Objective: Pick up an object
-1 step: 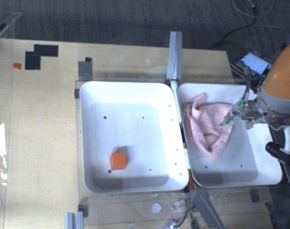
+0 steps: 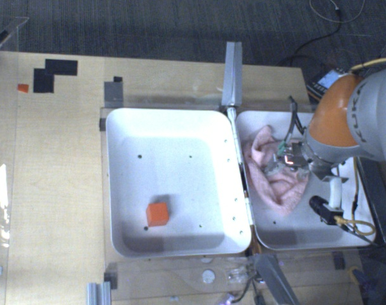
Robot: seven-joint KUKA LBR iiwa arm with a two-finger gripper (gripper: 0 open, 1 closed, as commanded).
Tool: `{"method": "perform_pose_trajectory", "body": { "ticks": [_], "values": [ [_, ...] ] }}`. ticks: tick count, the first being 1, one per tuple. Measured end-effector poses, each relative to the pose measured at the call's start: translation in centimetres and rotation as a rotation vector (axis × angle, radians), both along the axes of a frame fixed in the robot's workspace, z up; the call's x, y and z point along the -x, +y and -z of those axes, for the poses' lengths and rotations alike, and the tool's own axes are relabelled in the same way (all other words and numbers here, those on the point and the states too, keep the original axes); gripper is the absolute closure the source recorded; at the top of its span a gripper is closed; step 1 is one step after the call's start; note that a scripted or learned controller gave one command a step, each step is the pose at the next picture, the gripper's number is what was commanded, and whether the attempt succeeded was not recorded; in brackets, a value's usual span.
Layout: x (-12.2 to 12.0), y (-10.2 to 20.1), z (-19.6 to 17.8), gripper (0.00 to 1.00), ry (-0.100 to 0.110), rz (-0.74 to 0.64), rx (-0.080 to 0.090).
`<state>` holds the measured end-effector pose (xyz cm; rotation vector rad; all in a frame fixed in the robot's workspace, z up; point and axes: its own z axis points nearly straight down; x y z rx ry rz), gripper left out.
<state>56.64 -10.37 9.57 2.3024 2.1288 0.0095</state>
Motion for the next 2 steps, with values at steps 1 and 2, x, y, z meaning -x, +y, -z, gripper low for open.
{"method": "perform_pose_trajectory", "body": {
  "ticks": [1,2],
  "values": [
    [-4.4,1.4,0.5,0.00,-0.006,-0.176,0.004],
    [0.7,1.5,0.4,0.00,-0.011,-0.294,0.006]
  ]
}}
